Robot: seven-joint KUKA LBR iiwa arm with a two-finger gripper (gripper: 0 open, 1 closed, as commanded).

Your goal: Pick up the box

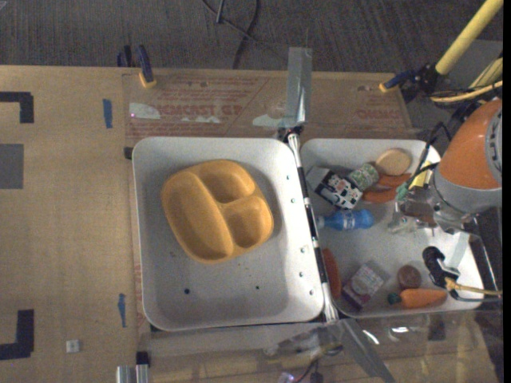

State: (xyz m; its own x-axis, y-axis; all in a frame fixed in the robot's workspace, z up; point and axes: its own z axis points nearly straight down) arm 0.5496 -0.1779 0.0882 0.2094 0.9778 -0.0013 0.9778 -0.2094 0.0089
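Gripper hangs over the right bin at about three o'clock of the view, low above the bin floor under the arm's orange band; from where I stand I cannot tell how it is set, as the metal parts blur together there. At roughly six o'clock of that bin lies the box, small, pinkish-purple, tilted, well apart from the gripper. Just beside it, toward four o'clock, sit a brown round lid-like disc and an orange carrot. Near the bin's left wall lies a blue bottle on its side, and above it, at eleven o'clock, a black-and-white printed packet. At twelve o'clock rests a tan round bun-like piece, touching a reddish thing I cannot name. Next door, the left bin holds a yellow divided dish at its centre.
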